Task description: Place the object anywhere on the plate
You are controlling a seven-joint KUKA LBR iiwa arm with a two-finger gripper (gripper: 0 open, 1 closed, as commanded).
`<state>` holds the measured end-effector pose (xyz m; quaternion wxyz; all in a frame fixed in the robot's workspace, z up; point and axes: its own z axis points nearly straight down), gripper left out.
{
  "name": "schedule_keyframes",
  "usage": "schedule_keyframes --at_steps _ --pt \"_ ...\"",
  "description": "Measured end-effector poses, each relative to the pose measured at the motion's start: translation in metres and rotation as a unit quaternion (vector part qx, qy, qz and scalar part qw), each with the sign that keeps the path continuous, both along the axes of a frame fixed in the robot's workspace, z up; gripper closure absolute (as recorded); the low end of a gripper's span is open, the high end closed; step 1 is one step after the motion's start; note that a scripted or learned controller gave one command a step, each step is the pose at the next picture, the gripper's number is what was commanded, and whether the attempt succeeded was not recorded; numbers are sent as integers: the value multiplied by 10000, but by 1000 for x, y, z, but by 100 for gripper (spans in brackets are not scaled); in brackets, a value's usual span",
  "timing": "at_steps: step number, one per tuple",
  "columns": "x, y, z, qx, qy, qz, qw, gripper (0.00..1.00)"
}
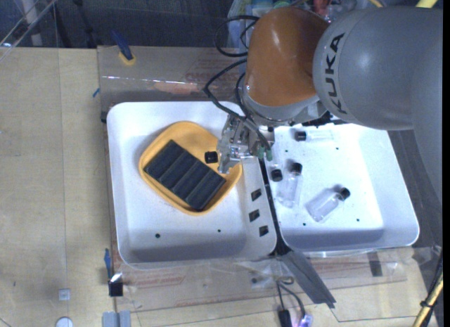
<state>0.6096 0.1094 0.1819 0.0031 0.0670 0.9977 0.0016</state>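
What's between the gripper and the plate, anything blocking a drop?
Nothing visible between them: the gripper sits at the yellow plate's right rim in the left bin. A black ribbed slab already lies on the plate and covers most of its middle, leaving bare yellow mainly along the upper edge.

The one legible marking is the brand name "KUKA". It is printed in dark capitals running down the large grey rounded arm casing, just beside the glossy orange band. No other text can be read.
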Motion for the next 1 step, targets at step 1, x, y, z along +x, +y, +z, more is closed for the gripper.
schedule_keyframes --at_steps 1 --pt "0 0 0 1 0 1 10000 0"
